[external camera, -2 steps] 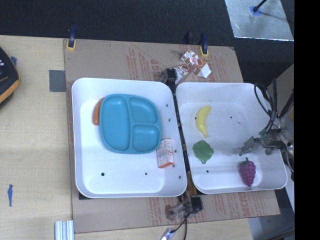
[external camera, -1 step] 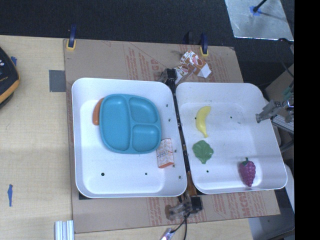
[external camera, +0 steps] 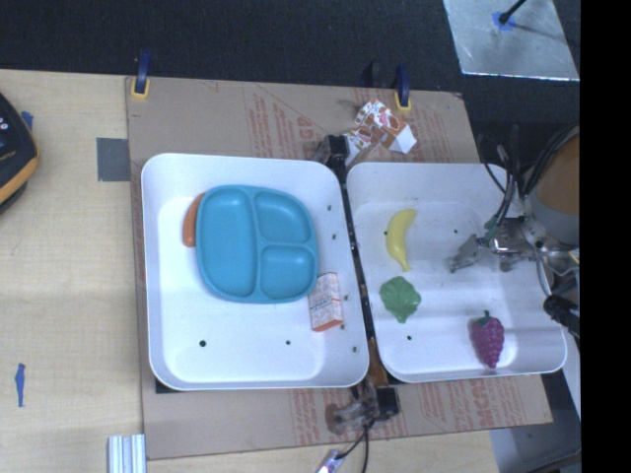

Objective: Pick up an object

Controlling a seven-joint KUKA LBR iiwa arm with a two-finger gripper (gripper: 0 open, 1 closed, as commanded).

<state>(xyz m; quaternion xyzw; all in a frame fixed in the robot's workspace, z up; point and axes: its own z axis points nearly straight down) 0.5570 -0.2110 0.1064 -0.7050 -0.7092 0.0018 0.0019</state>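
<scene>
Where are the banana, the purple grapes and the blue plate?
banana (external camera: 399, 237), camera view, middle of its curved body.
purple grapes (external camera: 486, 340), camera view, centre of the bunch.
blue plate (external camera: 225, 236), camera view, floor of its large compartment.

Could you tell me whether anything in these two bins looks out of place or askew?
Yes: an orange object is wedged mostly under the blue divided plastic plate in the left white bin, and a small printed carton lies tilted against the plate's edge.
</scene>
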